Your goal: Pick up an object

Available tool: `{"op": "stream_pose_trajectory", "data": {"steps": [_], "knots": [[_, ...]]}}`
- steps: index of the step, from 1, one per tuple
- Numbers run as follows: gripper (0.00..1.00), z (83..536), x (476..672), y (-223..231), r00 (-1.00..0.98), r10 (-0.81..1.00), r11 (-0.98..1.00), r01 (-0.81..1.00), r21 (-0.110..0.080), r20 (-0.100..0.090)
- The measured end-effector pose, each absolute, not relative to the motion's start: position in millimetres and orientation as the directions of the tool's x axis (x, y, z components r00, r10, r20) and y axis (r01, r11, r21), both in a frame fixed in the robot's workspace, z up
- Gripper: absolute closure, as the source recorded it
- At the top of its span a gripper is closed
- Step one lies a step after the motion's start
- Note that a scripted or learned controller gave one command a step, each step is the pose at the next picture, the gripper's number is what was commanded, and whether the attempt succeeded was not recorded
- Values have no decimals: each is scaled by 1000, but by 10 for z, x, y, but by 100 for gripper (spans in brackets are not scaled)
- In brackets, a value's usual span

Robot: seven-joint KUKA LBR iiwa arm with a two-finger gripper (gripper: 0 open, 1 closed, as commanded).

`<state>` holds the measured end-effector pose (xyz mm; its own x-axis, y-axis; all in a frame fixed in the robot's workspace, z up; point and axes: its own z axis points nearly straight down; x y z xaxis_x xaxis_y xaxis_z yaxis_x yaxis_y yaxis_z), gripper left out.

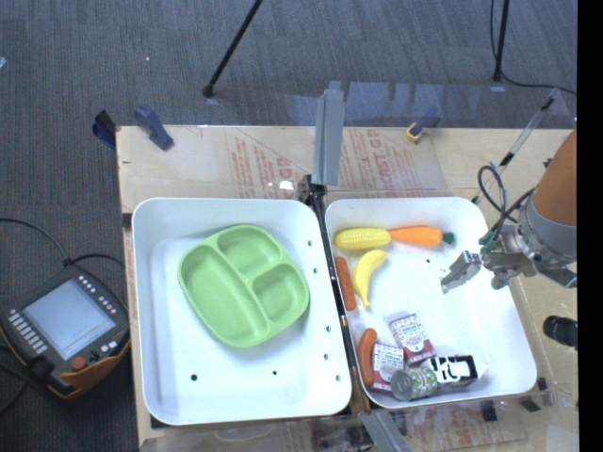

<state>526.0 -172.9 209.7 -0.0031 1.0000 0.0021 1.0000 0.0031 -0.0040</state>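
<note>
Can (415,383) and packets (405,331) crowd the right bin's (504,332) near corner. Gripper (463,271) hovers over bare floor at mid-bin, fingers apart, nothing between them. Banana (367,273), corn (363,239) and carrot (415,236) lie well left of it. Green tray (244,284) sits in the left bin (160,347).

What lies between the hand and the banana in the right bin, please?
In the camera view, only bare white bin floor lies between the hand and the banana.
</note>
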Motion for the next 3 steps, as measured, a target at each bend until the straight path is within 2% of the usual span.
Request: {"op": "stream_pose_trajectory", "data": {"steps": [1,2,3], "knots": [[0,1156,5860,-1328,-189,982,189,982,-4,2],[0,873,5989,-1214,-451,893,451,893,-1,2],[0,871,6002,-1024,-597,802,597,802,-1,3]]}}
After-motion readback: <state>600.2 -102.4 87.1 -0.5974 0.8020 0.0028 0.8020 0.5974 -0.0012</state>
